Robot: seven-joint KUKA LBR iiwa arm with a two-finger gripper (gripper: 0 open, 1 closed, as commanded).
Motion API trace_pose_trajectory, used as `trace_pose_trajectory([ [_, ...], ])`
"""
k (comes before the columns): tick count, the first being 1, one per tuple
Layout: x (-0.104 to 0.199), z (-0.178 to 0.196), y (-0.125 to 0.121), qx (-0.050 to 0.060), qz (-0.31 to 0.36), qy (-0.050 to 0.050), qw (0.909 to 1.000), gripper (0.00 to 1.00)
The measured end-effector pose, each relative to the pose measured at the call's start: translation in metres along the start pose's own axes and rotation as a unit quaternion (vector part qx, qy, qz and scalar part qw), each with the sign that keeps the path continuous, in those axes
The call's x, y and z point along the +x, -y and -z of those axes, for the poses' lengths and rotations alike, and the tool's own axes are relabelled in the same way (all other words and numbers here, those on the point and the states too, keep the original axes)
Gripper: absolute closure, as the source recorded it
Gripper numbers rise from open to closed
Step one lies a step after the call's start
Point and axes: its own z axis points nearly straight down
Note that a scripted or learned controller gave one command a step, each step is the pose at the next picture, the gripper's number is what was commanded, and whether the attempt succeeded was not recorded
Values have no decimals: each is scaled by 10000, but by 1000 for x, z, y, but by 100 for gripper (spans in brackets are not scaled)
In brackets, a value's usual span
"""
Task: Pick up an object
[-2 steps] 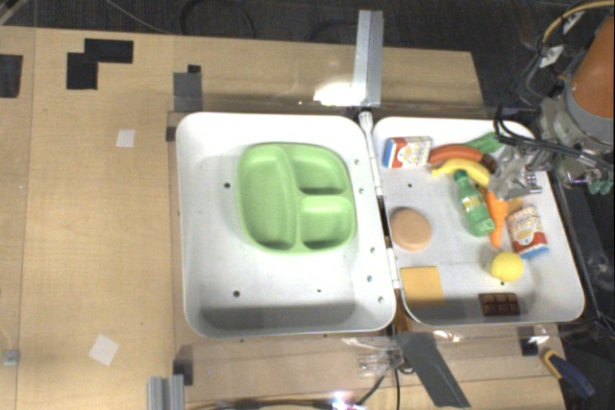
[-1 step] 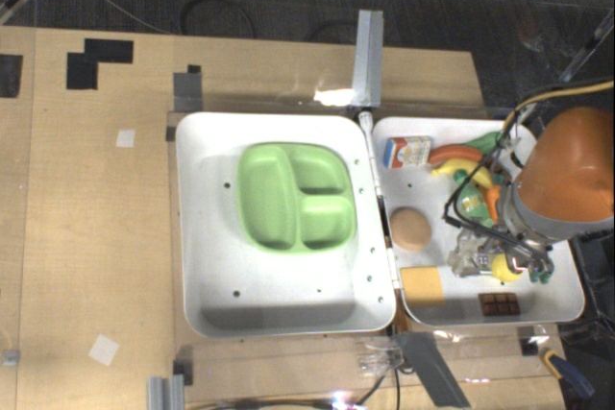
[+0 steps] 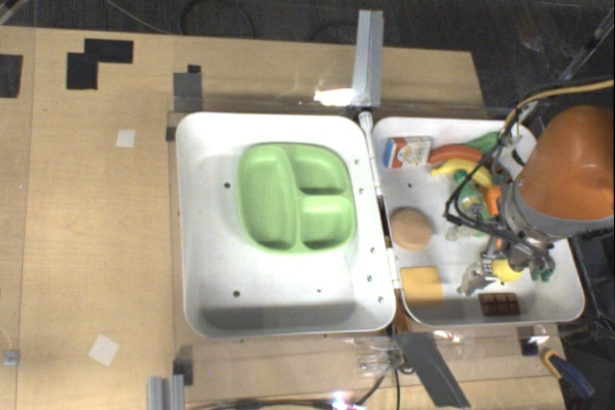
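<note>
Arm over the right bin, claw [image 3: 490,272] low near the bin's front edge.

The claw sits over a yellow item [image 3: 506,270] in the right bin [image 3: 567,302]; whether its fingers are apart or together cannot be told. Just in front of it a brown block [image 3: 500,305] lies at the front edge. A yellow sponge [image 3: 422,282] lies at the front left corner, with a tan disc [image 3: 412,229] behind it. A carton [image 3: 407,153] and an orange carrot [image 3: 455,154] lie along the back edge. The left bin [image 3: 207,302] holds a green tray [image 3: 293,197] at its centre.
</note>
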Motion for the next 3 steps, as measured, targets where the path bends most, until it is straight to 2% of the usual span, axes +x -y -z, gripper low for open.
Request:
trace_pose_trajectory([
  [1, -64, -26, -35, 12, 378, 47, 9993, 0],
  [2, -46, -26, -17, 3, 416, 54, 9991, 0],
  [3, -125, -28, -23, -3, -174, 38, 9998, 0],
])
